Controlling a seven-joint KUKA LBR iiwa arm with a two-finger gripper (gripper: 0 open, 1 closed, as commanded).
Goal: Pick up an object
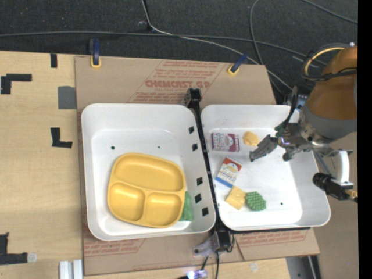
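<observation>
**Jaws spread over the right bin, nothing held**

Dark cloth and loose black cables fill the background behind a pale wooden worktop (35,173), where a sheet of brown cardboard (174,83) is held by two clamps and carries two shallow white bins side by side.

The left bin (93,127) holds a yellow divided tray (146,189) with three compartments, lying flat, and a green item (186,207) wedged between the tray and the bin's right wall.

The right bin (290,208) holds five small things. A small packet with a dark red label (225,141) lies near the top left corner, and a small rounded yellow piece (250,138) sits just beside it on the right. Below them a red, white and blue box (228,172) lies tilted. Near the front, a pale yellow block (235,198) that looks like a cheese wedge touches a knobbly green lump (255,201) on its right.

The grey arm with its orange band (340,68) reaches in from the right. Its jaws (273,149) hang over the middle of the right bin, spread apart, with one dark finger pointing left toward the yellow piece and nothing between them. They are near the rounded yellow piece and apart from the other things.
</observation>
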